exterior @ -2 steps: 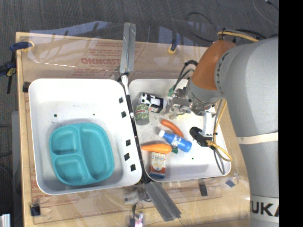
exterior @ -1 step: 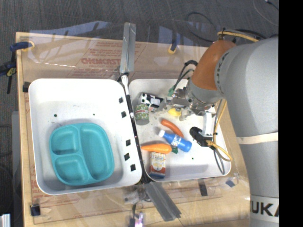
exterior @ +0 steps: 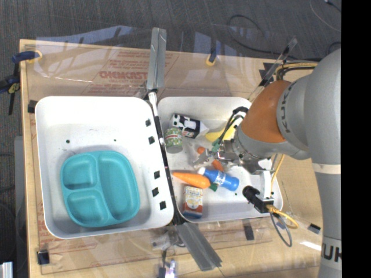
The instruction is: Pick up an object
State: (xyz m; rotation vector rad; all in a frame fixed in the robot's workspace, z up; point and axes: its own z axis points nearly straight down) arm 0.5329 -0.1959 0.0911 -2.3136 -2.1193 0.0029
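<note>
In the right bin (exterior: pixel 200 104) lie an orange carrot (exterior: pixel 192 179), a blue bottle with a white cap (exterior: pixel 224 180), a small labelled packet (exterior: pixel 193 200), a green can (exterior: pixel 174 139), a black-and-white toy (exterior: pixel 185 124) and a yellow object (exterior: pixel 222 134). My gripper (exterior: pixel 215 154) hangs low over the middle of this bin, just above the blue bottle and beside the yellow object. The arm's wrist covers the bin's right side. I see nothing lifted.
The left bin (exterior: pixel 87 112) holds a teal divided plate (exterior: pixel 99 187). A grey divider bar (exterior: pixel 156 57) runs between the bins at the back. Small black clips line the shared wall (exterior: pixel 157 155).
</note>
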